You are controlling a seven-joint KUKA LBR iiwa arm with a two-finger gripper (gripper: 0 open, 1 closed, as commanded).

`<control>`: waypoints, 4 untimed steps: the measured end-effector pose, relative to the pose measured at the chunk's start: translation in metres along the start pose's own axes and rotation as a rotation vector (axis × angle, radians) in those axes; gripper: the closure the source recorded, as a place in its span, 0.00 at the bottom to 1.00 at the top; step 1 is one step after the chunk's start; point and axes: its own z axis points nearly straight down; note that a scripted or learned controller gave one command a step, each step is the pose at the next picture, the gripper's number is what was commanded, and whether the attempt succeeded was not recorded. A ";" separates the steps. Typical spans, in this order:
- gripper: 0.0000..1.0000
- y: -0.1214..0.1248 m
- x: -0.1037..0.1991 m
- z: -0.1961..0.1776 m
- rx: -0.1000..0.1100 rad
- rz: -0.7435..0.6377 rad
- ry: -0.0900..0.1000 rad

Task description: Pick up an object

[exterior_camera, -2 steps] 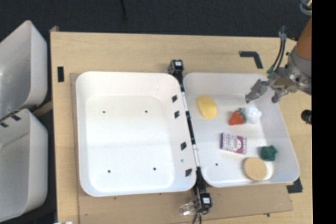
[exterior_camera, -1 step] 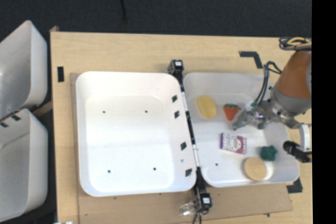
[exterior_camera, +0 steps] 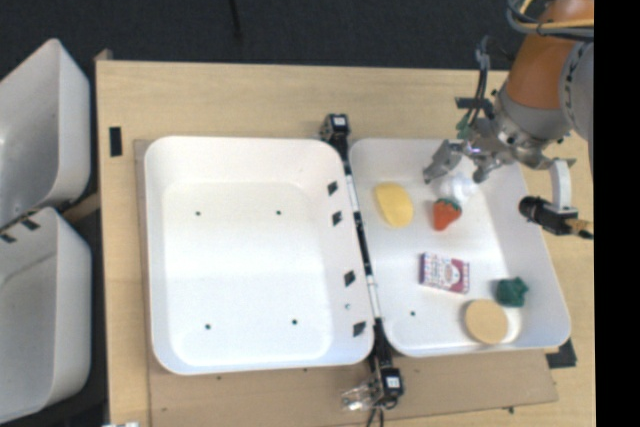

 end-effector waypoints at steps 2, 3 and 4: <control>1.00 -0.046 -0.017 0.056 0.009 0.010 0.001; 1.00 -0.045 -0.019 0.045 0.005 0.013 -0.001; 1.00 -0.044 -0.021 0.034 0.002 0.016 -0.002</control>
